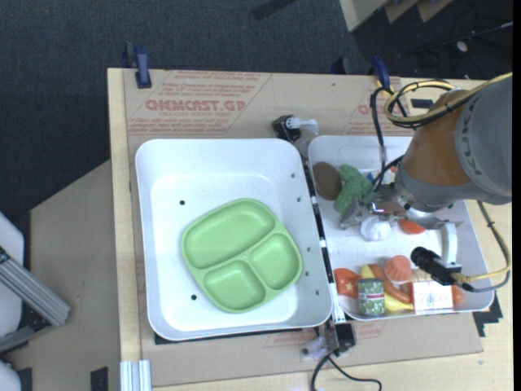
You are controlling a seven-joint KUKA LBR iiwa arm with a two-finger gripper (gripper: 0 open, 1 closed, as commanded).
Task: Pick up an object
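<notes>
My gripper (364, 211) is low in the right bin (326, 149), at its left-middle, under the grey arm with the orange band. A green leafy toy (353, 184) lies right against the gripper's upper left side; whether it is held cannot be made out. A brown oval thing (326, 179) lies just left of the green toy. A small white object (376, 230) sits right below the gripper, and a red-orange piece (412, 227) lies to its right.
Along the right bin's front lie a red pepper (346, 281), a green can (371, 297), an orange ridged toy (398, 269), a yellow piece (396, 302) and a white box (432, 298). The left bin (163, 169) holds a green divided plate (239, 253).
</notes>
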